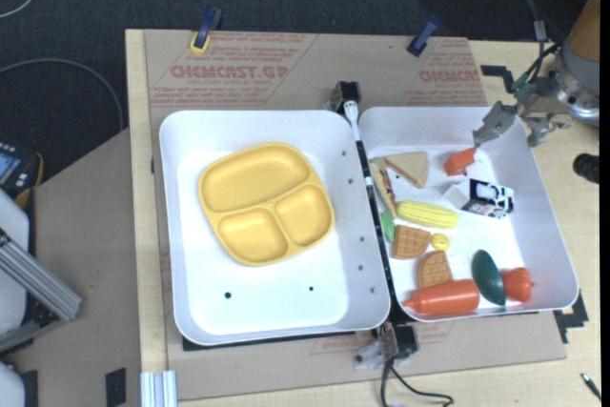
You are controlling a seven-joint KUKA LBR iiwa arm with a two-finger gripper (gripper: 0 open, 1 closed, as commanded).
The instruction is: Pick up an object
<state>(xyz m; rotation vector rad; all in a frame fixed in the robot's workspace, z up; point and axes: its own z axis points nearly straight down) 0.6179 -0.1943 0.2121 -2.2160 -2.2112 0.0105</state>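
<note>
The gripper (516, 121) hangs over the far right corner of the right bin (553, 234), its two fingers spread apart with nothing between them. Just down and to the left of it, near the bin's back wall, lies a small orange-red piece (459, 161), the closest thing to the fingers; a black-and-white block (489, 197) sits a little nearer the camera from there. The rest of the toy food is heaped toward the bin's middle and front: a sandwich wedge (410, 169), a corn cob (428, 214) lying roughly left to right, a waffle (412, 241), and a long red-orange sausage (445, 298) along the front edge. The left bin (191, 300) holds a yellow divided plate (266, 202). I'd guess the orange-red piece is the likely pick: a short move left and down.
</note>
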